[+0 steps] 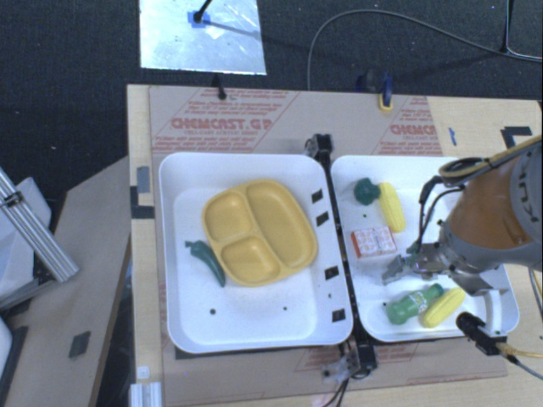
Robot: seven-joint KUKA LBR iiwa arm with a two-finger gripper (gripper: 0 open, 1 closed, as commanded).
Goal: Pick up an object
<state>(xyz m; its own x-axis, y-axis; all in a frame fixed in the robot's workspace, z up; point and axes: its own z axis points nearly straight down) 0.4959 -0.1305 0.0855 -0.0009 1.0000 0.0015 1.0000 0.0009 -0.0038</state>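
end effector (399, 270): low over the right bin, reaching in from the right; metal tips show just below the small box. Can't tell how far open, nothing seen between the tips.
arm (501, 214): grey with an orange band, covers the right bin's right side.
small box (373, 242): white and orange, flat in the middle of the right bin, just up-left of the end effector, looks apart from it.
green bottle (413, 304): lies tilted near the right bin's front edge, just below the end effector, not gripped.
yellow piece (444, 306): banana-like, touching the green bottle's right side, front of the right bin.
corn cob (391, 206): yellow, upper part of the right bin, long axis running front to back.
dark green piece (366, 191): just left of the corn cob, touching or nearly so.
right bin (344, 227): white, shallow, holds all five small objects.
left bin (182, 253): white, side by side with the right bin.
yellow tray (259, 231): three compartments, middle of the left bin.
green pepper (206, 259): lies on the left bin floor, against the yellow tray's left edge.
worktop (254, 113): brown board under both bins.
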